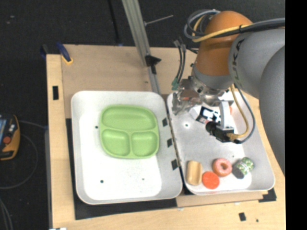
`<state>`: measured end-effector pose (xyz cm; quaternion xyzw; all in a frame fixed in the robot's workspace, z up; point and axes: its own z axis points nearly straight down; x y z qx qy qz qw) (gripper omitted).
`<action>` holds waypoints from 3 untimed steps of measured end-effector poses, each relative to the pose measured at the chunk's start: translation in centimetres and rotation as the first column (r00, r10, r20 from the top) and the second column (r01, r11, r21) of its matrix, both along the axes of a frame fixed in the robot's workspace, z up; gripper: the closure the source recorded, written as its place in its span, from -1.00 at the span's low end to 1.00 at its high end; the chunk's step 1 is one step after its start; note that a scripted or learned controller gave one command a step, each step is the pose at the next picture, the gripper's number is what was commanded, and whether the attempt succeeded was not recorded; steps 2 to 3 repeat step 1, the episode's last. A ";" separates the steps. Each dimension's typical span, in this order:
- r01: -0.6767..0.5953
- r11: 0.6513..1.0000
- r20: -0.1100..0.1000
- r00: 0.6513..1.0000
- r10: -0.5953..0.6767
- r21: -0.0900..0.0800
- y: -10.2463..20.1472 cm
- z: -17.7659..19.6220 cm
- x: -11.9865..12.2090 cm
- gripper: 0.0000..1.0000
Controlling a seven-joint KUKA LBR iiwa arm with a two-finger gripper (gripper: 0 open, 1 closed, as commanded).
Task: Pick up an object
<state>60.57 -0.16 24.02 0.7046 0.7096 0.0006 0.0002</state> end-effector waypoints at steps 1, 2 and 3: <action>-0.001 1.000 0.001 1.000 0.001 0.001 5.7 1.0 -0.8 1.00; -0.001 1.000 0.001 1.000 0.001 0.001 5.7 1.0 -0.8 1.00; -0.001 1.000 0.001 1.000 0.001 0.001 5.7 1.0 -0.8 1.00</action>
